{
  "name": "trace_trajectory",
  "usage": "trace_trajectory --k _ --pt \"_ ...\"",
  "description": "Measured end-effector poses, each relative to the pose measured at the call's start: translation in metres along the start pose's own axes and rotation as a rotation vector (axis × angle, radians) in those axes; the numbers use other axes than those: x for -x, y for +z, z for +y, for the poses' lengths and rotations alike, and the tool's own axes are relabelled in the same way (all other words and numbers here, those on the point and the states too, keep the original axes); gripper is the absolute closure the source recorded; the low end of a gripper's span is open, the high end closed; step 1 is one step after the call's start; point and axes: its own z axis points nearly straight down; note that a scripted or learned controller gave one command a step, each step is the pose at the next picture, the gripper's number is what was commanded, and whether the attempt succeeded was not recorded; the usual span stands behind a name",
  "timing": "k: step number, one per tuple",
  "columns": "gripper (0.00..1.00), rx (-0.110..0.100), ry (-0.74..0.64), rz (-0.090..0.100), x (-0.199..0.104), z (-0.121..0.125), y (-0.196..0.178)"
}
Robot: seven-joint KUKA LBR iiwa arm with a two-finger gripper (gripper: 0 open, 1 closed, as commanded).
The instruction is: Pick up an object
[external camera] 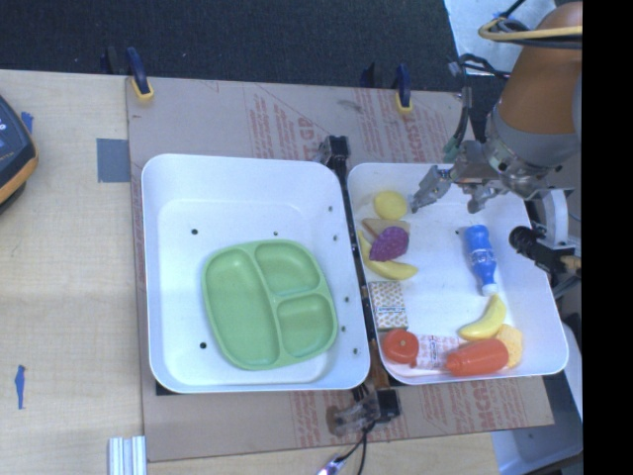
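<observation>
We saw the arm's hand [452,192] poised over the upper end of the right bin [554,310], its two fingers [427,188] spread wide and gripping nothing. The toys lay below and beside it: a yellow lemon [390,205] just left of the fingers, a blue bottle [480,256] lower right, and purple grapes [390,240] near the bin's left wall.

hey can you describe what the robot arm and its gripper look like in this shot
The arm is bulky and rounded, with an orange-brown band above a grey wrist section. Below it sits a metal gripper with two slim grey fingers splayed apart. Thin dark cables run alongside the wrist, and a black fitting sticks out on its side near the right bin.
</observation>
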Motion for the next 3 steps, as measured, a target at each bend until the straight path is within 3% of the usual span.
trace_trajectory --k 1,2,3 --pt "0.00 -0.003 -0.001 0.000 -0.033 0.022 0.040" --pt "0.00 0.010 0.002 -0.001 0.002 0.038 0.134" --pt "0.00 0.004 0.001 -0.001 -0.001 0.053 0.137"
